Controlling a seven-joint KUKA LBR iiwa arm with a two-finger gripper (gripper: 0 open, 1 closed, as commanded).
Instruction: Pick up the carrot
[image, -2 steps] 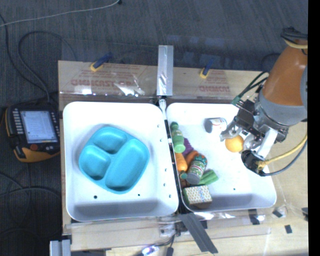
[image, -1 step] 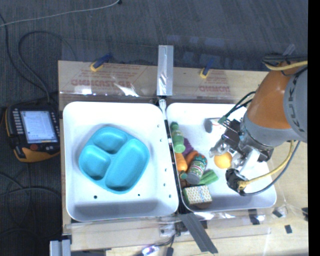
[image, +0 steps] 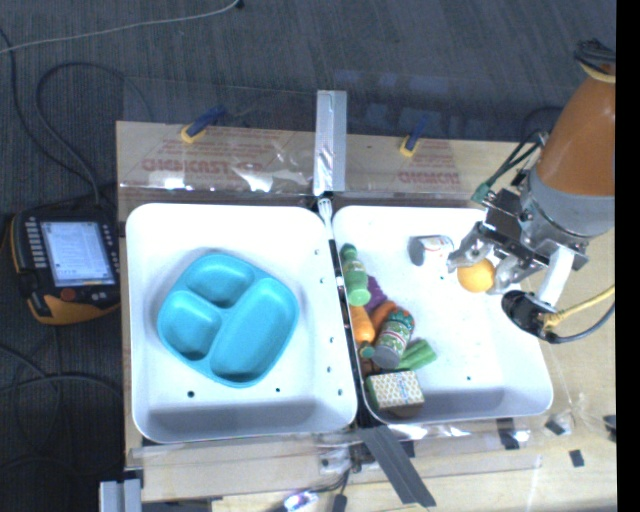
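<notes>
The gripper (image: 478, 268) hovers at right of frame, fingers clamped on an orange fruit (image: 476, 276), not the carrot (image: 361, 324), which lies wedged among clutter against the right bin's (image: 500, 385) left wall.

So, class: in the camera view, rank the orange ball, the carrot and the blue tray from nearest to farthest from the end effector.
1. Orange ball, right bin, at the end effector.
2. Carrot, right bin's left side.
3. Blue tray, left bin.
</notes>
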